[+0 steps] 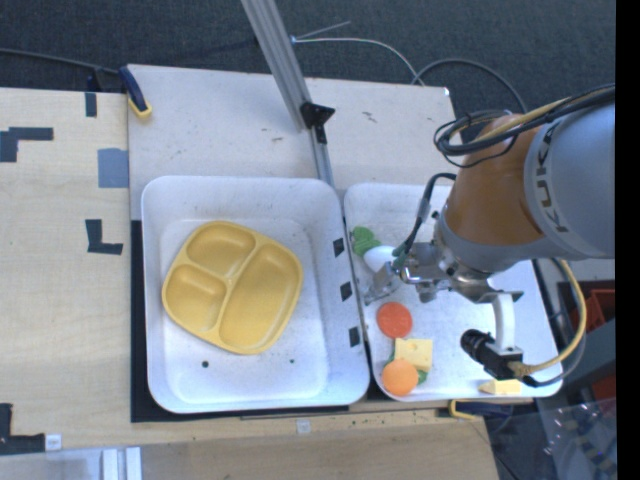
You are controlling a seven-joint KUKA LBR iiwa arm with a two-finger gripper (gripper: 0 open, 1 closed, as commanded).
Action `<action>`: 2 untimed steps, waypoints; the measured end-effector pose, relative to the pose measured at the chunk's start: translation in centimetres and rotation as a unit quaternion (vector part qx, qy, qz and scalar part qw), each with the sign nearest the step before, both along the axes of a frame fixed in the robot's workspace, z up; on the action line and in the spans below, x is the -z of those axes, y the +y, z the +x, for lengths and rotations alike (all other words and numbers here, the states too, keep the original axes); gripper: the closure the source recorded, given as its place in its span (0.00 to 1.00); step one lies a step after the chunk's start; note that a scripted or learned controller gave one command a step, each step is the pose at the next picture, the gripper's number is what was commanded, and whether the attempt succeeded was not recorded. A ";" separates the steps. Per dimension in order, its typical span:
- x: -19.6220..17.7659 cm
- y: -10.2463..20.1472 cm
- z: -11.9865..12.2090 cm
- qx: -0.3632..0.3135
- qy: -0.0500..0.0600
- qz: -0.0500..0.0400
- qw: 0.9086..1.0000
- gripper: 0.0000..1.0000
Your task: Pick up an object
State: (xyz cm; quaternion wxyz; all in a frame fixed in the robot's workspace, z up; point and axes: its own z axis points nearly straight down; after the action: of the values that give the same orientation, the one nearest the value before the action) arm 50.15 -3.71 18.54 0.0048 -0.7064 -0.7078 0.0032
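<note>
Beside the gripper (385,280), grasp state unclear: round red piece (394,319), yellow wedge (414,353), smooth orange ball (400,377).

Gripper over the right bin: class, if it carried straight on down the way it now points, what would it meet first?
Most likely the white object at the gripper's tip, beside the green piece, in the right bin. Depth is hard to judge from above, so it may strike bin floor instead.

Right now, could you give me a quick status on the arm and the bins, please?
Gripper low in the right bin, near a white piece. Red piece, yellow block, orange ball lie loose. Yellow tray in left bin.
</note>
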 end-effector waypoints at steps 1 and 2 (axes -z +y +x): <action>-1.2 -0.2 0.3 0.001 -0.003 -0.001 1.000 1.00; -0.2 2.1 7.2 -0.001 -0.007 -0.001 1.000 1.00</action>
State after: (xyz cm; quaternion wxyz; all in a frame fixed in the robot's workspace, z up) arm 57.33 -1.57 18.77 -0.0005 -0.7055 -0.7088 -0.0007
